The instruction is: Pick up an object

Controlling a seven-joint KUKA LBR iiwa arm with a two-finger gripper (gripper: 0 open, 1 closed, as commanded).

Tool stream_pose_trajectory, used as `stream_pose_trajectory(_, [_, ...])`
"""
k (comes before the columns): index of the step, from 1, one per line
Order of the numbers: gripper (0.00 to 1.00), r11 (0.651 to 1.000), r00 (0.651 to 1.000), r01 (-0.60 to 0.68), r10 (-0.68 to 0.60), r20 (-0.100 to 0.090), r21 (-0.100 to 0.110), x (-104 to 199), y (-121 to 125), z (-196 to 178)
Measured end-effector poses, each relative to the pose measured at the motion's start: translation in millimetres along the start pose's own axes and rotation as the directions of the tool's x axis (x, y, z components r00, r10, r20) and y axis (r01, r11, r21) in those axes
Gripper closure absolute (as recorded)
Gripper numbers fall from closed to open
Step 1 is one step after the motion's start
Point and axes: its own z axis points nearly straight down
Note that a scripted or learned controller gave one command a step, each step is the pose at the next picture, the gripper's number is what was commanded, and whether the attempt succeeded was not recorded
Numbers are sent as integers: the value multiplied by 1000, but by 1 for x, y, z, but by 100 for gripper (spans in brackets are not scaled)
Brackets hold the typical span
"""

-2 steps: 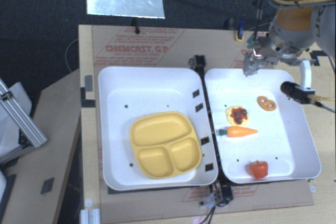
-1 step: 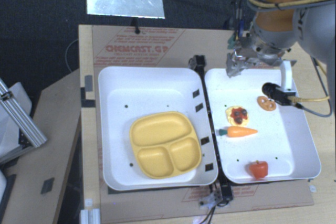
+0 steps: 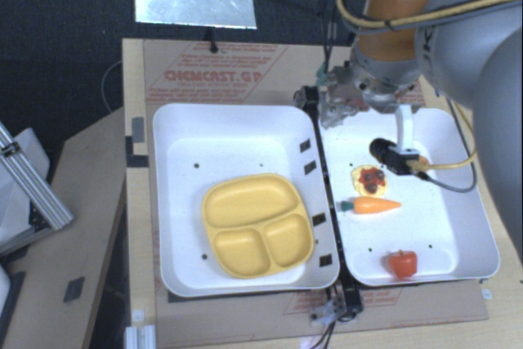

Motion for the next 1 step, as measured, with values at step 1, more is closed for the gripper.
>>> stream_pose_trajectory(1, [100,1000,1000,1,-1,0,0,61,-10,12])
